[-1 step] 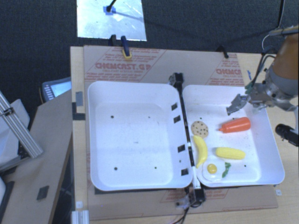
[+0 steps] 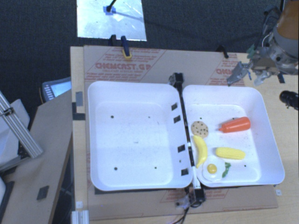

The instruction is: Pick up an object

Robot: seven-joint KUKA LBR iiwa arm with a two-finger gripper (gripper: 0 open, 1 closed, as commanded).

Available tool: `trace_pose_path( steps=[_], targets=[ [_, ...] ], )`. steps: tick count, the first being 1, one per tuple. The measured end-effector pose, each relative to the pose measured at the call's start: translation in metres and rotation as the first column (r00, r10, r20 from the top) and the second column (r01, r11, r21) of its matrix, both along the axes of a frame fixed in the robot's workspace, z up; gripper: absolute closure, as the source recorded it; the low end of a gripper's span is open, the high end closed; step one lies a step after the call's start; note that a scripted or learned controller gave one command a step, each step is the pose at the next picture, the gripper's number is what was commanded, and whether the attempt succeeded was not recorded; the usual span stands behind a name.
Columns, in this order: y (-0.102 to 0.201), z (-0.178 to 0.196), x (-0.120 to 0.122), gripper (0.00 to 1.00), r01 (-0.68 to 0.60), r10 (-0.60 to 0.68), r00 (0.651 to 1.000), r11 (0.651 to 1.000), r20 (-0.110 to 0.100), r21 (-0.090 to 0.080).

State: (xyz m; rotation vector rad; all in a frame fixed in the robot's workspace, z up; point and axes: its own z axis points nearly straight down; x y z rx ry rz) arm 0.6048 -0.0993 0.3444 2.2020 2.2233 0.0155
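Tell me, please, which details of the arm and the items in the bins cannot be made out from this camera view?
- Pincer: small and blurred above the right white plastic bin; finger spacing unreadable.
- Grey arm: cut off by the top and right edges.
- Small green piece beside the fried-egg toy: too small to identify.
- Round speckled cookie-like disc: surface detail too coarse to confirm what it is.

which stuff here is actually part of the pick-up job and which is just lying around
Part of the job:
- two-finger gripper, above the right bin's far edge
- orange toy carrot
- yellow toy banana
- yellow toy corn cob
- round speckled cookie
- toy fried egg
- right white bin holding them

Lying about:
- left white bin
- shiny foil sheet
- yellow clamp
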Motion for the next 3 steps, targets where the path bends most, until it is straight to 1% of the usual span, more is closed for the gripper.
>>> trace_pose_path(
  steps=[1,2,3],
  targets=[
    [-0.002,0.005,-0.002,1.00,0.001,-0.001,1.000,1.000,-0.008,0.001],
    [0.008,-0.051,-0.067,1.00,0.010,-0.010,1.000,1.000,-0.022,0.003],
    [0.046,-0.130,-0.121,1.00,0.007,-0.007,1.000,1.000,-0.026,0.005]
  ],
)
